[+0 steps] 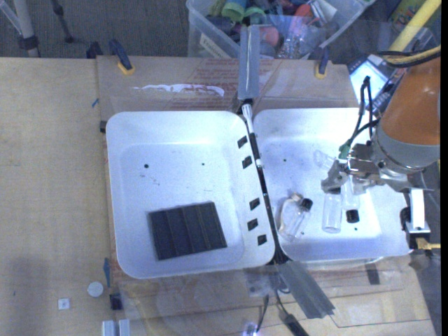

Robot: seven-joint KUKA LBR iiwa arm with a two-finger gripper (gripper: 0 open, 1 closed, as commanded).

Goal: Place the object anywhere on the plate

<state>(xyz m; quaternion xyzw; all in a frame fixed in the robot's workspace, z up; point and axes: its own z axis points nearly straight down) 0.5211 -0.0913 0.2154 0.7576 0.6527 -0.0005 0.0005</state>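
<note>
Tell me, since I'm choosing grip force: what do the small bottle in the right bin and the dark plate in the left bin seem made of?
Small bottle: likely clear plastic or glass, see-through with bright glints, dark cap. Dark plate: matte black, ribbed into strips, perhaps rubber or plastic; no shine.

One fixed cam above bench, slanted down on both bins (112, 187)

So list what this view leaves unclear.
- Gripper: clear plastic against the white bin, too faint to tell whether it is open or shut.
- Vial: transparent, its outline blurs into the bin floor.
- Arm: cut off by the right edge.
- Plate: surface detail too dark to read.
</note>
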